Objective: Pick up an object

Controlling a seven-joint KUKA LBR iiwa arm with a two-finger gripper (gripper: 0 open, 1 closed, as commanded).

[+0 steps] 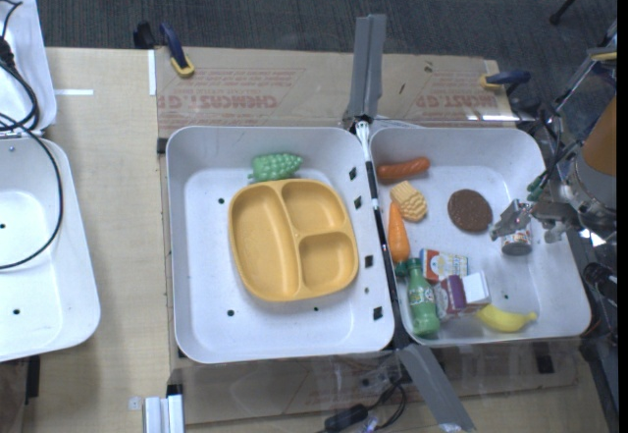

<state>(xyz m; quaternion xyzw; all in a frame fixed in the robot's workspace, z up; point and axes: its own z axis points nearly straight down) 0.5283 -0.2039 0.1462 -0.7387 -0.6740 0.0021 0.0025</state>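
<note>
The right bin (510, 142) holds several toy foods: a red sausage (403, 168), a waffle-like cracker (409, 201), a carrot (397, 232), a brown round patty (470, 210), a small carton (444, 264), a green bottle (422, 298), a maroon-and-white box (461, 293) and a banana (506, 319). My gripper (516, 231) hangs low over the right side of this bin, just right of the patty and above the banana. No item shows between its fingers.
The left bin (196, 225) holds a yellow divided plate (292, 239) with a green toy (276, 165) behind it. A grey divider post (368, 63) rises between the bins. Clamps (175, 50) sit on the bench's back edge.
</note>
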